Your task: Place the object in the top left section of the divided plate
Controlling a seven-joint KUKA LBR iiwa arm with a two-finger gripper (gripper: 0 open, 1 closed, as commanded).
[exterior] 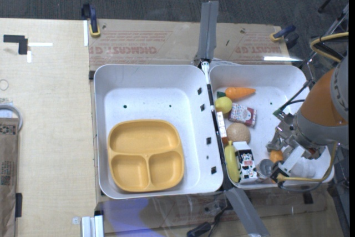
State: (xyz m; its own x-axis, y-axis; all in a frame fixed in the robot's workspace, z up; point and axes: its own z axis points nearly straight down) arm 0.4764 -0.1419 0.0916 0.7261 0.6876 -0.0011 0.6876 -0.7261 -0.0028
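Gripper: lower right, low in right bin; finger state unclear.
Risk: crowded food nearby; grab could miss, plate unfilled.

The divided plate looks like smooth, matt yellow plastic. Both white bins seem glossy plastic. The bench shows pale wood grain; brown cardboard lies behind.

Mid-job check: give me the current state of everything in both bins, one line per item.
divided plate: upright in left bin, all sections bare.
carrot: lying in right bin.
lemon: beside the carrot.
banana: along the divider wall.
small carton: lying beside the banana.
hand: low in right bin.
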